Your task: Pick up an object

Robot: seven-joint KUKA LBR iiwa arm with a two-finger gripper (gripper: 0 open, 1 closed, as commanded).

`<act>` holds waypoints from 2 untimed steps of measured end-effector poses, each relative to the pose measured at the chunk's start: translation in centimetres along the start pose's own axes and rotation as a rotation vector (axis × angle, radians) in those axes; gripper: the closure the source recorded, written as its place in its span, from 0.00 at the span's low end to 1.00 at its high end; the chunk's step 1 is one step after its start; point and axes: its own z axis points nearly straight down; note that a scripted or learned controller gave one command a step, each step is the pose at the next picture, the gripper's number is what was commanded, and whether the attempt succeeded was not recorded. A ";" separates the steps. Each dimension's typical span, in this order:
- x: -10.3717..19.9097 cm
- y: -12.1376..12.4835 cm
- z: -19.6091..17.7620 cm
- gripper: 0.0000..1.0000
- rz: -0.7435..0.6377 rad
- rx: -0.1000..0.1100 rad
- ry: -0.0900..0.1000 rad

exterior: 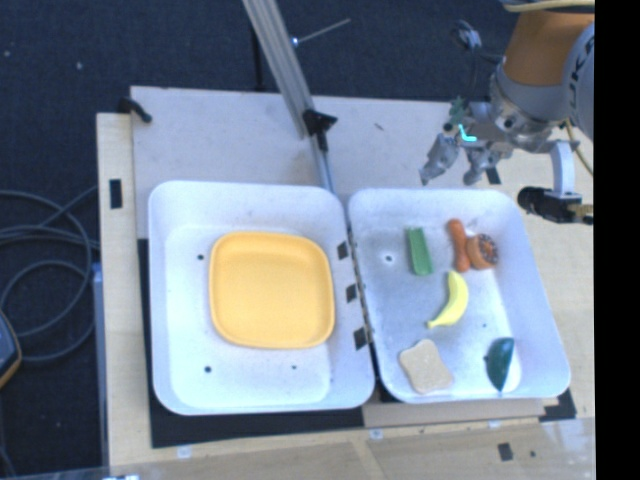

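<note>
Dark carpet floor (60,38), pale wood bench (220,133), black cables (40,268) at L

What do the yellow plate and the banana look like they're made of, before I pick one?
Plate: probably moulded plastic, with an even yellow colour, rounded corners and a soft sheen. Banana: likely a plastic toy, uniformly yellow and smooth with no spots or stem detail, though it is too small to be sure.

In the right bin (540,298) I saw a green block (418,251) lying lengthwise, an orange carrot-like piece (459,243) touching a brown round item (484,250), a curved yellow banana (451,301), a tan bread slice (427,366) and a teal object (499,359).
</note>
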 end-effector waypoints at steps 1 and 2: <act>0.0 0.0 0.0 0.00 0.000 0.000 0.000; 0.0 -0.5 6.2 0.00 0.000 0.005 0.000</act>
